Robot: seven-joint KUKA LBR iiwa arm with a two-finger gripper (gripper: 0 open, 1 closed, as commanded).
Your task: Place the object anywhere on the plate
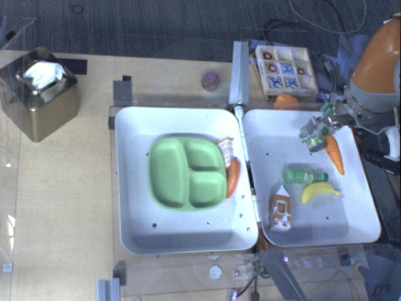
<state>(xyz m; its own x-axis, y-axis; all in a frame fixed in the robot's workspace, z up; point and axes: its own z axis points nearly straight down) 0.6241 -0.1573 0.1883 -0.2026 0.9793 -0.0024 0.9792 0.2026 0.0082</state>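
The carrot (335,153) lies in the right bin (369,231), near its upper right corner, leafy end up and orange tip slanting down toward the bin's right wall. The hand (316,133) sits right at the carrot's green top, touching it or very nearly so; whether it is spread or pinched on the stem I cannot tell, as the metal parts blur together there. This looks like the pick step, with the carry not yet made. The next move calls for a firm hold, a lift clear of the divider, and a long pass left to the green plate (187,171) in the left bin (135,231). A second carrot (232,176) already leans against the plate's right edge (beside a small wrapper). Just below the hand's carrot sit a green bottle (302,175), a banana (318,192) and a small carton (281,211). A brass box (41,99) stands on the tabletop (56,218) well apart.
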